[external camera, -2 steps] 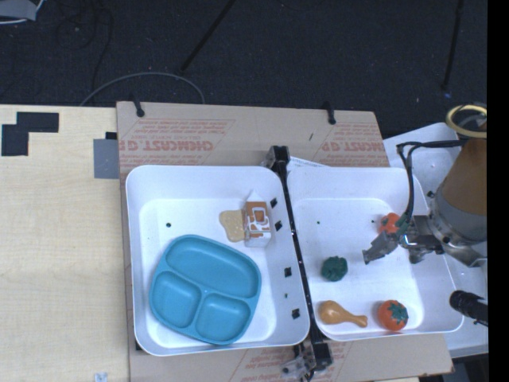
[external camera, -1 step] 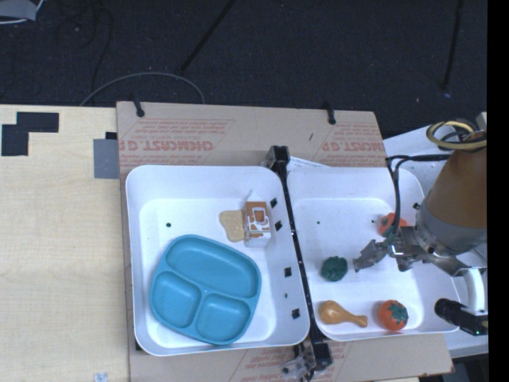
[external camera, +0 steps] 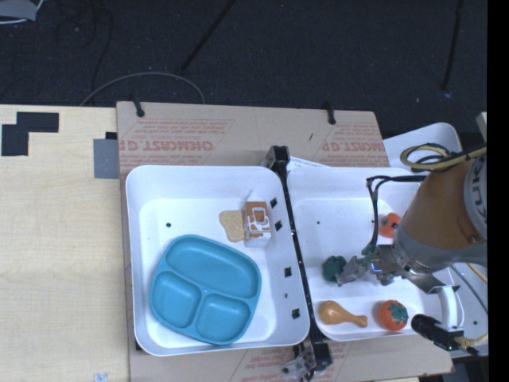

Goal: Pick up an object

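Note:
In the right bin (external camera: 334,189), my gripper (external camera: 351,272) hangs low, right beside a small dark green object (external camera: 333,267) and touching or nearly touching its right side. I cannot tell whether it has hold of the green object. An orange drumstick-shaped toy (external camera: 343,315) lies near the bin's front wall. A red tomato-like toy (external camera: 392,314) sits to its right. Another orange-red toy (external camera: 388,224) peeks out behind the arm (external camera: 441,213) at the bin's right side.
The left bin (external camera: 147,213) holds a blue divided plate (external camera: 205,289), a small white and orange carton (external camera: 257,223) and a tan flat piece (external camera: 232,225). A black divider (external camera: 291,249) runs between the bins. Cables loop at the right.

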`<state>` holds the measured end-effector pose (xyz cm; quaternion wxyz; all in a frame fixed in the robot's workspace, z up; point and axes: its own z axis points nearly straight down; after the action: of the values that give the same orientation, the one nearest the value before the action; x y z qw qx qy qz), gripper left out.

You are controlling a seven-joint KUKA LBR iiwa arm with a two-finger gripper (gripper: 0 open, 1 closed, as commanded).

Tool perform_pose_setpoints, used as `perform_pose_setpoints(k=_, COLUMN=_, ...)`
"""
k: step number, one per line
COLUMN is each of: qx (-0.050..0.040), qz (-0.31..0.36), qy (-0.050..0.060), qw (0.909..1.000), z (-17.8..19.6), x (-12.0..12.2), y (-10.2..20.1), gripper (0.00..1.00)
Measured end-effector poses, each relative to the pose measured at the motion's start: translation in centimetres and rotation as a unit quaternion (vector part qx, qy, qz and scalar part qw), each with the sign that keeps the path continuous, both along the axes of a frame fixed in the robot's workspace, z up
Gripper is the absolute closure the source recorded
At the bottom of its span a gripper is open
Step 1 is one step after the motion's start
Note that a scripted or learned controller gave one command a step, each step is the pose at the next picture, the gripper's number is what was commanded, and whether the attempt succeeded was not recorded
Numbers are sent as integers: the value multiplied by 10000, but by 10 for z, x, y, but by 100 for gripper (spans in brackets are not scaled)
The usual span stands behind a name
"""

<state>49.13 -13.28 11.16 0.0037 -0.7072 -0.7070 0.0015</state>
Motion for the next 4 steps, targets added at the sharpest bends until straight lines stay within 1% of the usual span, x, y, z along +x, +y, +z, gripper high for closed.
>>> perform_pose_setpoints(k=1, qx=-5, qz=-2, qy=-12, qw=10000, z=-25, x=0, y=1, gripper=0)
perform_pose_setpoints(k=2, qx=-7, qz=-33, qy=-26, qw=10000, z=-13, x=0, y=0, gripper=100)
perform_pose_setpoints(k=3, qx=-12, qz=11, qy=-35, qw=10000, z=40, x=-1, y=10, gripper=100)
perform_pose_setpoints(k=4, qx=-15, qz=7, qy=-42, qw=10000, z=100, x=-7, y=10, gripper=100)
